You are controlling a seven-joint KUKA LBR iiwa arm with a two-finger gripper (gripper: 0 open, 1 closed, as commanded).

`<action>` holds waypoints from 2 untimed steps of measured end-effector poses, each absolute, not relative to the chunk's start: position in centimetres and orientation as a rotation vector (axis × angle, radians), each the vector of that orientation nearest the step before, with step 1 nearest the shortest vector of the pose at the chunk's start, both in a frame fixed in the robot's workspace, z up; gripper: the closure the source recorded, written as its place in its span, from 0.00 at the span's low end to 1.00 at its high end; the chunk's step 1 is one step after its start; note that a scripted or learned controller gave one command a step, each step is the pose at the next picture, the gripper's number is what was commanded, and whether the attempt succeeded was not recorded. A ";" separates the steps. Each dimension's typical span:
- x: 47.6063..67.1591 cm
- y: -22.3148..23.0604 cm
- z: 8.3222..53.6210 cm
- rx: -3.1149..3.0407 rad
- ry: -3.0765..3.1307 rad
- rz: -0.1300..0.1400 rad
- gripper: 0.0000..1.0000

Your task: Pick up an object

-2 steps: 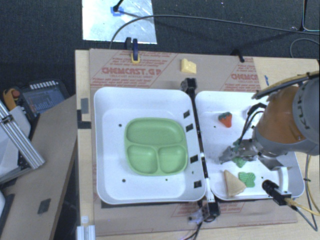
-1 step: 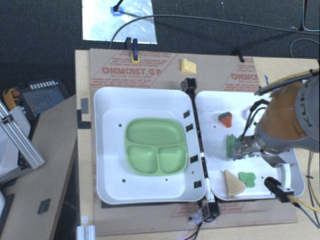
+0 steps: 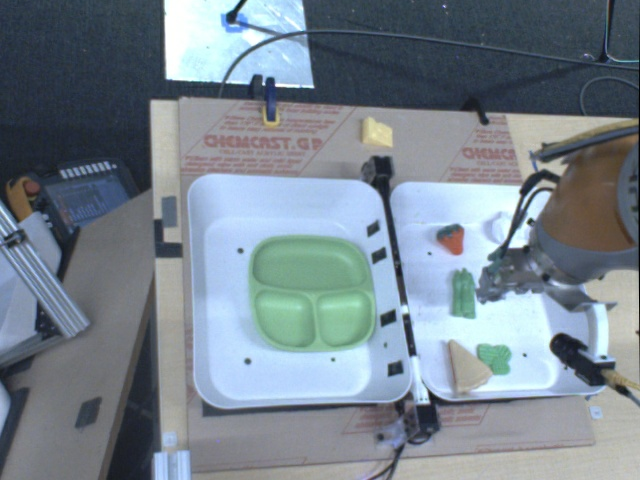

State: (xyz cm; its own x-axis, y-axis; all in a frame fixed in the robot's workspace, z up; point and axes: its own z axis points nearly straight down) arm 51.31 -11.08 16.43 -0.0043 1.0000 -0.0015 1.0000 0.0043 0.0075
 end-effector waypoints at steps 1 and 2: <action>51.5 -11.1 20.6 2.213 2.222 0.006 1.00; 51.4 -6.1 20.0 2.212 2.231 0.004 1.00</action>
